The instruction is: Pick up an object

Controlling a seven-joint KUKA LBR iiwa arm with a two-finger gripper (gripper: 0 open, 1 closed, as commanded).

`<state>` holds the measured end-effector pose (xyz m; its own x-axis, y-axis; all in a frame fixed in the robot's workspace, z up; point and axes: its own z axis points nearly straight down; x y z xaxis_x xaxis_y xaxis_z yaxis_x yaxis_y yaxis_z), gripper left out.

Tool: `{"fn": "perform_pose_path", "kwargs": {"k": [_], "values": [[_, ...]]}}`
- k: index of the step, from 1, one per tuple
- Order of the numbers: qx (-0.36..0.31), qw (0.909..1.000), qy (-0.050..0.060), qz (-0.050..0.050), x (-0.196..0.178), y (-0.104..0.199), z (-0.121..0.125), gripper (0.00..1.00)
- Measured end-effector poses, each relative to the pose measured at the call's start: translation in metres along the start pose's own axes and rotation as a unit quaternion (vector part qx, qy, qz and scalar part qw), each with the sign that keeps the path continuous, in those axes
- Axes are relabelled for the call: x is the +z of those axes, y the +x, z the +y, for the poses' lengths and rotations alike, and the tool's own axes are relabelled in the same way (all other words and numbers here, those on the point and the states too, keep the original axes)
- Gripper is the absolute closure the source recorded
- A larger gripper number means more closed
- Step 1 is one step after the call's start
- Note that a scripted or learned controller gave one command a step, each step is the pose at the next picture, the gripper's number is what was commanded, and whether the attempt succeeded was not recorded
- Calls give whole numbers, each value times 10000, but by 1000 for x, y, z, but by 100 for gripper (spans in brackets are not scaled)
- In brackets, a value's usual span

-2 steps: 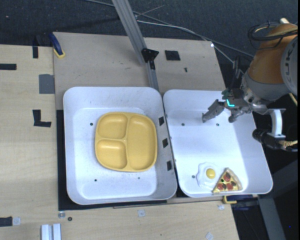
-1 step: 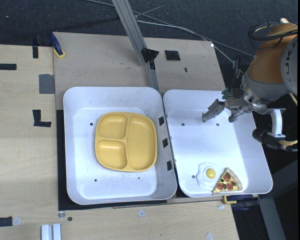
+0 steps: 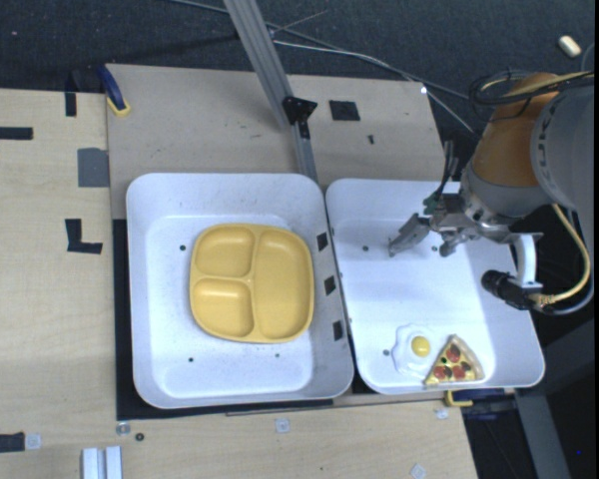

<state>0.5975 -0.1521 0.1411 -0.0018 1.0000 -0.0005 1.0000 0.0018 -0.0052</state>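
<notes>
Gripper [image 3: 419, 236] fingers hang spread apart over the upper part of the right bin [image 3: 379, 287], nothing between them, one dark finger [image 3: 407, 236] slanting out toward the left bin and the other [image 3: 447, 245] shorter and nearer the wrist. Behind the gripper, on the arm's side, the grey arm [image 3: 564, 158] with its orange band [image 3: 504, 148] fills the upper right of the view, and a black and yellow cable [image 3: 554, 292] loops below the wrist.

Well away from the gripper, across the divide between the bins, the left bin [image 3: 160, 367] holds the largest thing in view: a yellow plate [image 3: 252, 282] with rounded corners, moulded into three compartments, two stacked on the side far from the gripper and one long one on the side nearer it. It lies flat near the middle of that bin, and all its compartments are bare.

Below the gripper, at the near edge of the right bin, lie two small toy foods just beside each other, possibly touching. The fried egg [image 3: 415, 348], white with a round yellow yolk, sits on the side toward the left bin. The pizza slice [image 3: 454, 361], a small wedge with a tan crust and red and dark toppings, lies on the arm's side of the egg. Both are well apart from the fingertips, with bare white bin floor between them and the gripper.
</notes>
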Motion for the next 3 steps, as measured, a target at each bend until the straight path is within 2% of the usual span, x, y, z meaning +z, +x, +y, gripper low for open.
{"fn": "perform_pose_path", "kwargs": {"k": [1, 2, 3], "values": [[-1, 10000, -15, -4, 53, 1, 0, 0], [-2, 10000, -15, -3, 41, 1, 0, 100], [3, 10000, -38, -2, -3, -4, 3, 100]]}}
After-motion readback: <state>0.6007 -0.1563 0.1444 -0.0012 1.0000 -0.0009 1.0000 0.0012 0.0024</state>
